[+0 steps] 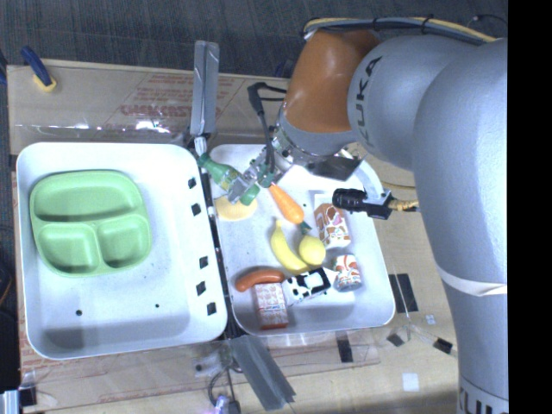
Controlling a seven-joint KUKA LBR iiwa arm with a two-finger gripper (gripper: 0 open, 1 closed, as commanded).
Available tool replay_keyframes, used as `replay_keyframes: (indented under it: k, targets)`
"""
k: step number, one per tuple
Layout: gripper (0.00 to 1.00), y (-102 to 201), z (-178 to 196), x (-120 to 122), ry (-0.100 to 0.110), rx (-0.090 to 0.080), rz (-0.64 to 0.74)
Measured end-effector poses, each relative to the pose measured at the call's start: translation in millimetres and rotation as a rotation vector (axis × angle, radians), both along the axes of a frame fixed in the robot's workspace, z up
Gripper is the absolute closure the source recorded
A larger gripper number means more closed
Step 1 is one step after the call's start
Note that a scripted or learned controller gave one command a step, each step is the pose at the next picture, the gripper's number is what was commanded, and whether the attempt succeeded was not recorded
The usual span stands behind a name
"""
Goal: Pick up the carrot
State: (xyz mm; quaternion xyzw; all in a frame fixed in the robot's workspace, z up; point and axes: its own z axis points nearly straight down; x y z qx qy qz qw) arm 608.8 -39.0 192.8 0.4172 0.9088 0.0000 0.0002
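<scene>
The orange carrot [287, 203] lies tilted in the upper middle of the right bin [373, 304], its tip pointing up and left. My gripper [255, 179] hangs low over the bin's upper left corner, just left of the carrot's tip. It is above a green item [222, 175] and a pale yellow flat piece [233, 208]. Nothing of the carrot is visibly inside the gripper. The orange-banded wrist [323, 76] and the grey arm cover the bin's upper right part.
A banana [283, 247] and a lemon [311, 250] sit right below the carrot. Two small cans [331, 224] [347, 272], a sausage [259, 277], a reddish box [270, 304] and a black-and-white item [310, 283] crowd the lower half. The left bin [168, 309] holds a green divided tray [90, 221].
</scene>
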Motion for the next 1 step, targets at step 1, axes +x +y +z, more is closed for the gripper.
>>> replay_keyframes:
  k: [1]
  targets:
    - [1.0,4.8,26.6,-4.2,0.0,-0.001,0.064]
